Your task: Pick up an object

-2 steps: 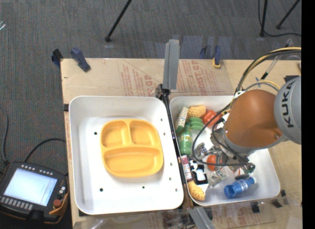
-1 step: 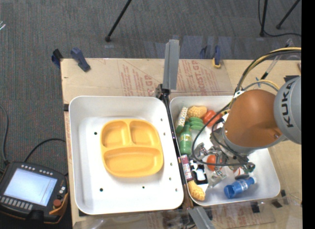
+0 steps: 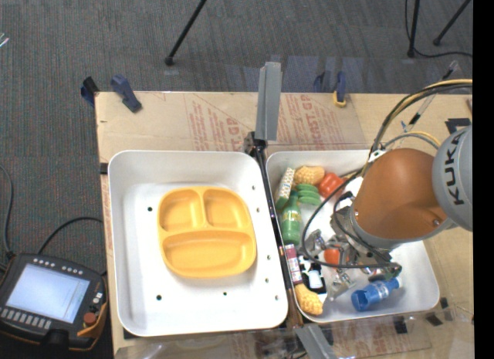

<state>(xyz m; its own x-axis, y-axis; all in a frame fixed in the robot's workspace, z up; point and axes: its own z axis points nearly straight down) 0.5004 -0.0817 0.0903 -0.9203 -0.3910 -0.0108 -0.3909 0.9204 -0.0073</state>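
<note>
2 shallow white bins were seen side by side on a brown board bench [image 3: 193,122] printed with faint red lettering, set on grey carpet crossed by black stand legs. The letters "KU" could be read on the grey arm [image 3: 460,172], above its orange band [image 3: 401,195]. A yellow divided tray [image 3: 207,231] lay alone in the left bin [image 3: 127,195]. The right bin [image 3: 424,272] was crowded: a green bottle [image 3: 291,222], a yellow corn-like piece [image 3: 309,174], a red item [image 3: 330,184], a blue bottle [image 3: 376,293] and another yellow piece [image 3: 310,299] near the front wall. The gripper [image 3: 343,261] was lowered among these items, partly hidden by the wrist and cables, and whether it was spread or pinching anything could not be told. A teach pendant [image 3: 50,299] with a lit screen was lying on the floor at the lower left, and blue clamps [image 3: 123,91] were fixed along the bench's far edge.
</note>
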